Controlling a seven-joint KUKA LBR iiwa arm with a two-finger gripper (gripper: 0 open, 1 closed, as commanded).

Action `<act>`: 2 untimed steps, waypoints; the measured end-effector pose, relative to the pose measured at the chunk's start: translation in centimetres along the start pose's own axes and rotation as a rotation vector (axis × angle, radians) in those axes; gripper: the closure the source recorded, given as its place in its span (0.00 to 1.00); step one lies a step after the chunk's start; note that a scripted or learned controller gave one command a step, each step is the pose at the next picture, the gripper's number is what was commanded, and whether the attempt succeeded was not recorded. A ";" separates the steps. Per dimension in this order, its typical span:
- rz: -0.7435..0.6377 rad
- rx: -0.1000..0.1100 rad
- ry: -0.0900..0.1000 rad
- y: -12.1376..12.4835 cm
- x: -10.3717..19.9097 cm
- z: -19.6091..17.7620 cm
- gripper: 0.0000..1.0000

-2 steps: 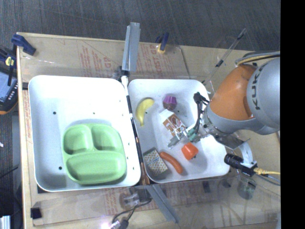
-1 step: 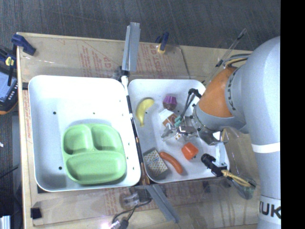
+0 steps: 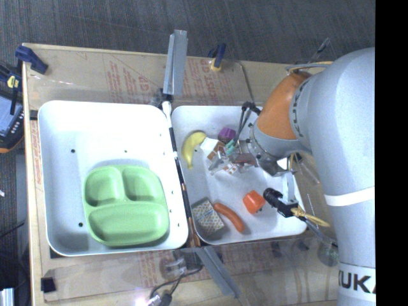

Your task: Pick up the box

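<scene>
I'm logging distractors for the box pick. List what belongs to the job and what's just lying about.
Job: gripper; brown-and-white box beside it, probably the target.
Lying about: banana, purple toy, orange cup, sausage, speckled block, green tray.
</scene>
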State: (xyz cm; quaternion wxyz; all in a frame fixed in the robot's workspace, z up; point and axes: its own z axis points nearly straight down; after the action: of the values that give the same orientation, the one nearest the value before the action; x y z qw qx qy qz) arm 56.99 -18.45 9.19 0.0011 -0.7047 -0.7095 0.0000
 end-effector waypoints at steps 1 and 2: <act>-0.009 0.002 0.002 0.1 0.2 -0.9 1.00; -0.010 0.003 0.002 0.1 0.3 -0.9 0.00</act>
State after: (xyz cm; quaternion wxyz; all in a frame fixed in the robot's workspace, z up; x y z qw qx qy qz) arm 57.05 -18.19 10.12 0.0028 -0.7013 -0.7128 0.0003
